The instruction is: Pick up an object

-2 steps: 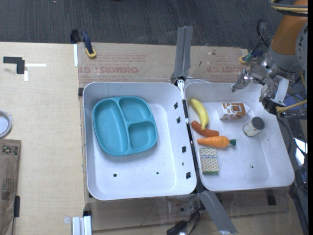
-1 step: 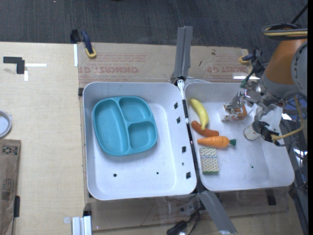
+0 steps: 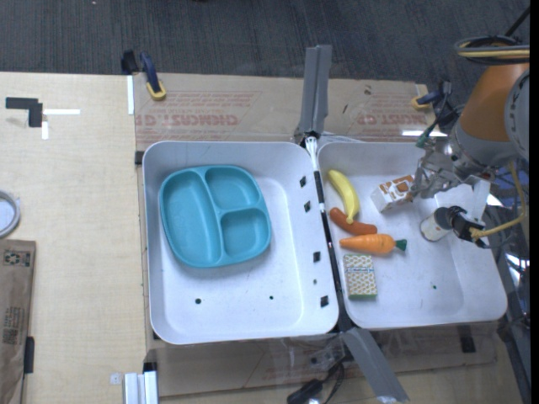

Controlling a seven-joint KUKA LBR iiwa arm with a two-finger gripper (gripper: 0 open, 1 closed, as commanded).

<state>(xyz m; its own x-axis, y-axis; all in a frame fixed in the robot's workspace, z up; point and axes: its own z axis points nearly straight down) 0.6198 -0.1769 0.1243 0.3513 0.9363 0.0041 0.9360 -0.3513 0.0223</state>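
At the lower middle of the right bin [image 3: 472, 310] lie a sponge [image 3: 361, 276], carrot [image 3: 369, 243], sausage [image 3: 350, 223] and banana [image 3: 344, 193]. Farther right, the gripper [image 3: 429, 179] touches a small carton [image 3: 394, 194]; I cannot tell its grip. Closing off-centre could push the carton away.

The claw [image 3: 424, 181] hangs beside a small carton [image 3: 393, 194] in the right bin [image 3: 438, 297].
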